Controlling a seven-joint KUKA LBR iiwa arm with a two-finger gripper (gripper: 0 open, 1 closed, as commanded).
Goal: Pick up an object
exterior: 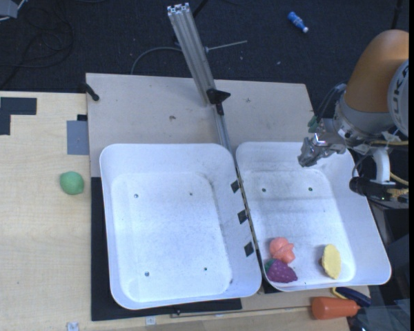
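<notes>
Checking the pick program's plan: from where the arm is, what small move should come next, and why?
Probably shift the gripper toward the near end of the right bin. It hangs over the bin's far right corner, while the orange piece, purple grapes and yellow piece all lie at the near end.

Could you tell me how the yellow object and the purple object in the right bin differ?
The yellow object is smooth and oval; the purple object is bumpy, like a toy grape bunch. The yellow one lies alone near the bin's right wall; the purple one touches an orange-pink object near the left wall. Both are small and lie at the near end of the right bin, far from the pincer.
</notes>
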